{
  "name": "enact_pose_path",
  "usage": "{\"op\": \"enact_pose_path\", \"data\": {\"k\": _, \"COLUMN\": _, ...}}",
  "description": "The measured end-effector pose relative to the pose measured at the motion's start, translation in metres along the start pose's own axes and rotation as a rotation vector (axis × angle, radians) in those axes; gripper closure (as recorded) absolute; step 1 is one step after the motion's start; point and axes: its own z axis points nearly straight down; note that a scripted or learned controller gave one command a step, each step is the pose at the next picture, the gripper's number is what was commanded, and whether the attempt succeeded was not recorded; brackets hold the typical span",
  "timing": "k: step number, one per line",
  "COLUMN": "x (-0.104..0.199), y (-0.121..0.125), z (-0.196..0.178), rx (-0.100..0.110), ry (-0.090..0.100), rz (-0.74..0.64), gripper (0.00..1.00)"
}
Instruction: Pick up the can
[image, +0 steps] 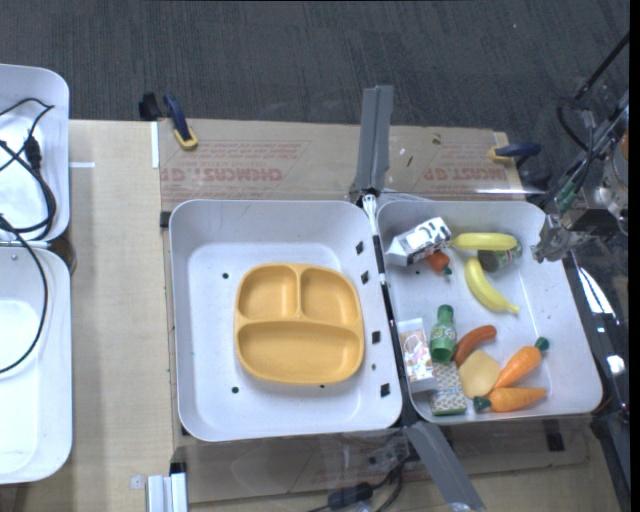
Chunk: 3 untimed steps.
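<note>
Can (497, 257): dark green, lying in the right bin (570, 300), upper part, touching the two bananas (488, 265).
Gripper (552, 247): at that bin's upper right rim, right of the can; jaws' state cannot be told.
Left bin (190, 330): holds a yellow divided plate (298, 323).

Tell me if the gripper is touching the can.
Apart. The camera view shows the gripper at the right bin's right wall, with bare white floor between it and the can lying beside the bananas.
</note>
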Motion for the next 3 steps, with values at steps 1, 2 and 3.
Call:
{"op": "enact_pose_path", "data": {"k": 1, "x": -0.034, "y": -0.032, "z": 0.188, "rx": 0.002, "ry": 0.002, "rz": 0.313, "gripper": 1.00}}
{"op": "enact_pose_path", "data": {"k": 2, "x": -0.024, "y": 0.067, "z": 0.188, "rx": 0.001, "ry": 0.000, "rz": 0.466, "gripper": 1.00}}
{"op": "enact_pose_path", "data": {"k": 3, "x": -0.024, "y": 0.066, "z": 0.188, "rx": 0.002, "ry": 0.000, "rz": 0.467, "gripper": 0.00}}
